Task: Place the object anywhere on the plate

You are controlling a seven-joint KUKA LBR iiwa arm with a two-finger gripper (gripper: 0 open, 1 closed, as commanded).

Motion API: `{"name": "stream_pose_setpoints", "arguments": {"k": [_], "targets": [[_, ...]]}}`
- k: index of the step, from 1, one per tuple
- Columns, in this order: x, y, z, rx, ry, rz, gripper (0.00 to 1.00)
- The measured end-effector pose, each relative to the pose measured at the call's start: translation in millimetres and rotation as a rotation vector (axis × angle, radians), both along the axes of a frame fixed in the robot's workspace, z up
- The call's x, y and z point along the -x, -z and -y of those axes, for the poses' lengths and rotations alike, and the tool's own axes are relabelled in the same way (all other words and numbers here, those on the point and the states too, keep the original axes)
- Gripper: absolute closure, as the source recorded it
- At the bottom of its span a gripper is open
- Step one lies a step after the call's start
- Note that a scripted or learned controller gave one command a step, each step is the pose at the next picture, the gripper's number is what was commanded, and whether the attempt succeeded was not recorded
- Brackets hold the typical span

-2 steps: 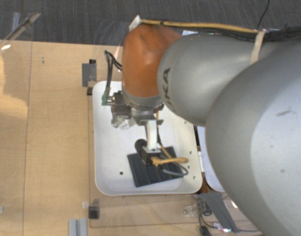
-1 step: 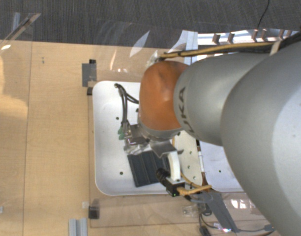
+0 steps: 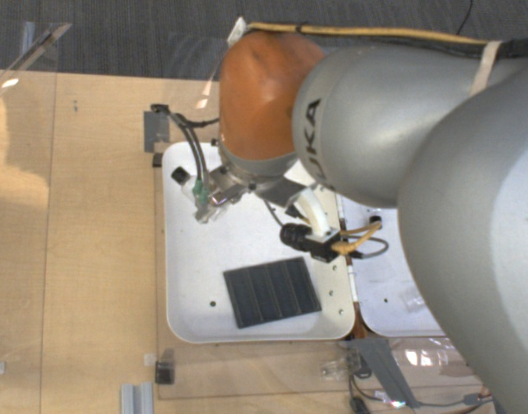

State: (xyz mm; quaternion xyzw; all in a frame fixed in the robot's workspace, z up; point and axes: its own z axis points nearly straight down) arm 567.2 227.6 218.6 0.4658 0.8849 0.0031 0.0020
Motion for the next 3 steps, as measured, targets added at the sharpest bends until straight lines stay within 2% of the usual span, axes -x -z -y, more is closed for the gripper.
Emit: {"name": "stream_pose_setpoints", "arguments": {"k": [1,2,3], "targets": [[-102.0,-48.5,2.1,-0.001,0.508,-0.002,1.00],[-86.9,78.6,-2.4,-0.009,0.801,0.004,1.00],[-102.1,-95.5,-8.3,-0.003,0.474,0.001,1.00]]}}
